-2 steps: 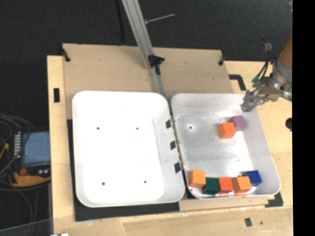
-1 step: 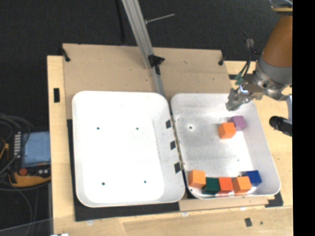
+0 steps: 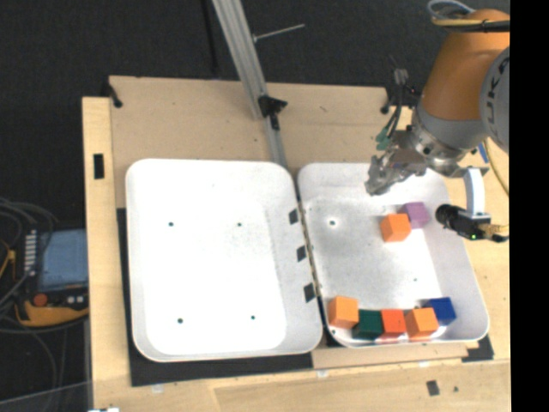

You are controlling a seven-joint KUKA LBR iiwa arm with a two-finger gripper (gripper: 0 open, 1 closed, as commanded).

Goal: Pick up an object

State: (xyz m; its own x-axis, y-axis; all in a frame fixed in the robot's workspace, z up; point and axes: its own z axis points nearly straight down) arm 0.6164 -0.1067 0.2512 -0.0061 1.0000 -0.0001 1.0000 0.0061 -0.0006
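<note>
My gripper (image 3: 380,181) hangs over the far part of the right bin (image 3: 360,256), with nothing visible between its fingers. An orange block (image 3: 395,227) lies a little nearer the camera than the gripper, and a purple block (image 3: 417,214) sits just to its right. Along the bin's near edge runs a row: an orange block (image 3: 344,311), a green block (image 3: 370,324), an orange-red block (image 3: 393,321), another orange block (image 3: 421,322) and a blue block (image 3: 442,309).
The left bin (image 3: 214,256) lies beside the right one, with a ridge and black clips between them. A slanted metal rail (image 3: 249,58) rises behind the bins. A blue box with cables (image 3: 60,264) sits off the bench at left.
</note>
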